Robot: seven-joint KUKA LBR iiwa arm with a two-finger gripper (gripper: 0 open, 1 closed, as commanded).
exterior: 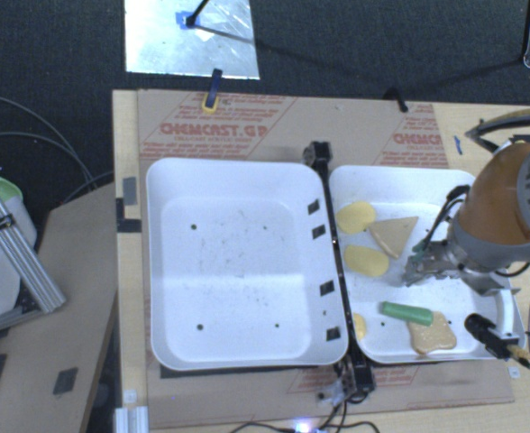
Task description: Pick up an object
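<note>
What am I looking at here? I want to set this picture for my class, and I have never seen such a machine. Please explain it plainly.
One camera looks down at a slant on a bench with two shallow white bins. The left bin and the right bin sit side by side. The grey arm with the orange band is a robot reaching in from the right; its tool hangs low over the right bin. There lie two yellow ovals, a tan wedge, a green stick and a tan lump. I cannot tell whether anything is held.
</note>
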